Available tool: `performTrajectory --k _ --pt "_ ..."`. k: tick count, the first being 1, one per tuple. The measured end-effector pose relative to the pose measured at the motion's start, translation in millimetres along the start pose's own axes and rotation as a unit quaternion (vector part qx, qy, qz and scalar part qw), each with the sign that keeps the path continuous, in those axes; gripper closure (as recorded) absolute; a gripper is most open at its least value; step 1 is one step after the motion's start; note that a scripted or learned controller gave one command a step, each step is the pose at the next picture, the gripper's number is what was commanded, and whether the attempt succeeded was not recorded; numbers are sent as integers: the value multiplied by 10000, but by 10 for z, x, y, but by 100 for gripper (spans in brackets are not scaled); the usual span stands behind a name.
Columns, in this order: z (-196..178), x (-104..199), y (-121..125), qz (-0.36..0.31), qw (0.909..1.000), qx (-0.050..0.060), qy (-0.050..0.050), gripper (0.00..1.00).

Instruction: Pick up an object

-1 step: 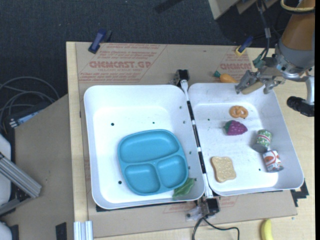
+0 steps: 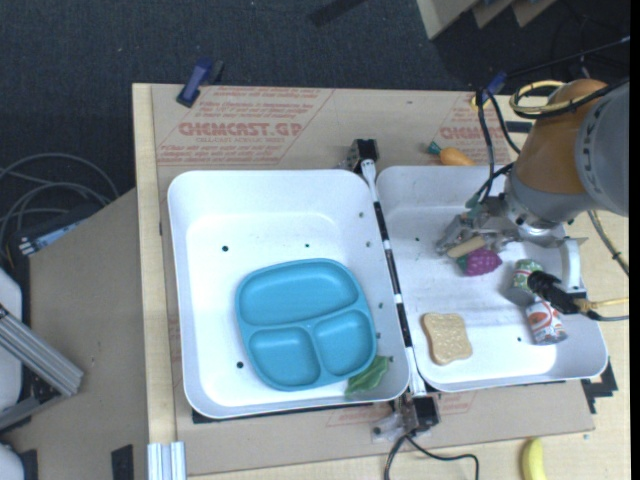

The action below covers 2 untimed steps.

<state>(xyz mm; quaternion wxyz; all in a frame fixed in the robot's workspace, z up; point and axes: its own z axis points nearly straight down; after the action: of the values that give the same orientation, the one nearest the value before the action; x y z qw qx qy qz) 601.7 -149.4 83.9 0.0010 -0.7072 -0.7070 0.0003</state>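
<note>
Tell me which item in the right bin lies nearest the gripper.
The purple item, just below the gripper. The toast slice and the can lie farther toward the bin's front.

I couldn't tell the gripper's (image 2: 462,240) state, too small and blurred against the right bin (image 2: 500,373). Purple object (image 2: 483,262) sat right at its tips; contact unclear. Arm (image 2: 575,148) was cut off by the right edge. Green item (image 2: 368,376) was partly tucked under the blue tray (image 2: 300,318). Yellow thing (image 2: 534,460) ran off the bottom edge. Can (image 2: 541,317) label was unreadable.
</note>
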Motion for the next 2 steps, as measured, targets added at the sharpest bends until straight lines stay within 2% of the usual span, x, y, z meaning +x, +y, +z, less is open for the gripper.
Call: performTrajectory --k 1,2 --pt "-5 89 -305 2 10000 1 0 0" --pt "-105 90 -300 3 10000 -8 -2 100"
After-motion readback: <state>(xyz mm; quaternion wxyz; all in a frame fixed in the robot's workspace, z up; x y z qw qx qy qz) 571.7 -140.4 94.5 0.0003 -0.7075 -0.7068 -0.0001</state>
